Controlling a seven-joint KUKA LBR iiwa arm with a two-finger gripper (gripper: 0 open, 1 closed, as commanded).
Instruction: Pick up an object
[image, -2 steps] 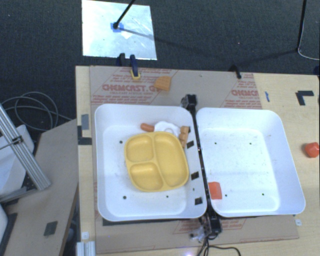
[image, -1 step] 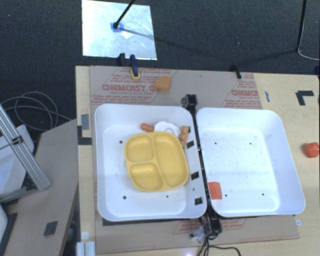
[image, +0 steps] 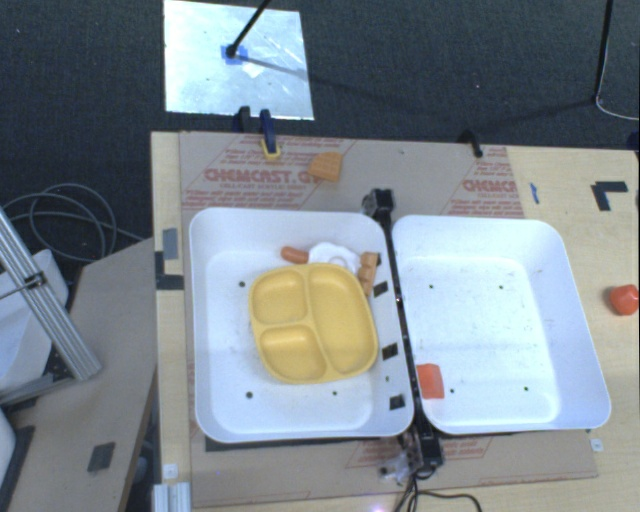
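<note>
I cannot tell if my fingers are open or shut. The small orange block sits alone in the right bin, close to its left wall. I should drop straight down, 1 finger on each side, clear of that wall.

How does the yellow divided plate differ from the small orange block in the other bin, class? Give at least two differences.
The yellow divided plate is far larger than the orange block. The plate is pale yellow with three compartments; the block is plain orange. The plate lies mid-floor in the left bin, while the block sits against the left edge of the right bin. Both rest flat on a white bin floor.
</note>
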